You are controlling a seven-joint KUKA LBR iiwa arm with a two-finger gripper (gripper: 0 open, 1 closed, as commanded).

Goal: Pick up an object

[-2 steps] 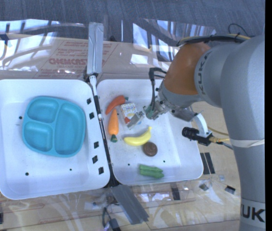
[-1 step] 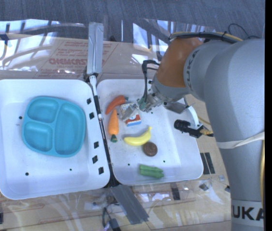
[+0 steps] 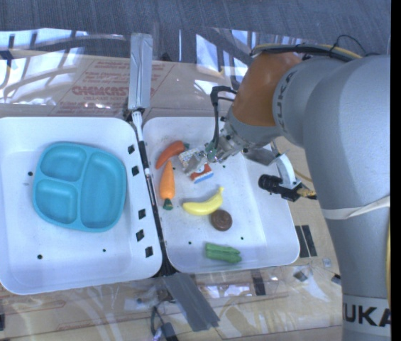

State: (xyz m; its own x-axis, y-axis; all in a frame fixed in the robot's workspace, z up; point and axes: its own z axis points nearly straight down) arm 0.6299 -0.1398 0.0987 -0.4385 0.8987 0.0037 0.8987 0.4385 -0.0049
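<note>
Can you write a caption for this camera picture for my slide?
Robot gripper reaches into the right bin over toy food.

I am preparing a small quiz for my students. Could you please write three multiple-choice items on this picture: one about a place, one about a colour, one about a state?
1. Where does the divided plate lie?
A. left bin
B. right bin
C. on the bench outside both bins

2. What colour is the block nearest the front rim of the right bin?
A. red
B. green
C. blue

3. How does the banana lie?
A. in the gripper
B. flat on the bin floor
C. on the plate

Answers: 1 A, the plate fills the left bin. 2 B, it is green. 3 B, it lies apart from the gripper.
</note>
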